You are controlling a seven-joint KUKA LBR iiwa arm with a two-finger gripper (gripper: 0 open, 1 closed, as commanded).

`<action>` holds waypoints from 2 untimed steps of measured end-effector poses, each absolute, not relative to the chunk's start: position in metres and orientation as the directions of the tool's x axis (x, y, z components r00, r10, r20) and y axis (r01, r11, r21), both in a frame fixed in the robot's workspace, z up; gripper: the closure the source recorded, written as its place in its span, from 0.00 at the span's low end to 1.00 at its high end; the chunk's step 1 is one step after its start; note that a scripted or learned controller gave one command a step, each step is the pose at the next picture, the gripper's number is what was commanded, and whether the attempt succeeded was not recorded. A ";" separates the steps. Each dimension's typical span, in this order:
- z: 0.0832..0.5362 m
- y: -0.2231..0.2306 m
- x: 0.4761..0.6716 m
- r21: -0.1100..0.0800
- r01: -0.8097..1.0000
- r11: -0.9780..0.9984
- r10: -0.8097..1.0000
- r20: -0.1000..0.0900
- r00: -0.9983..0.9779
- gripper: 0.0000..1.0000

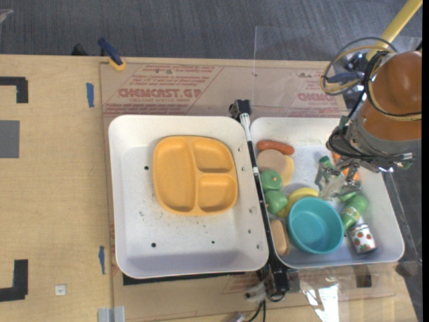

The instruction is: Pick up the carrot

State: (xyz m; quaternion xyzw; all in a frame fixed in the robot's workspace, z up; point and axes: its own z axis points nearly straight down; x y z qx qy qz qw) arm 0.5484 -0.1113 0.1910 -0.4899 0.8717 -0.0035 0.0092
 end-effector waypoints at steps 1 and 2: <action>0.101 -0.139 0.531 -0.009 -0.974 0.226 -0.974 -0.006 -0.226 1.00; 0.100 -0.138 0.530 -0.005 -0.974 0.226 -0.974 -0.006 -0.226 0.00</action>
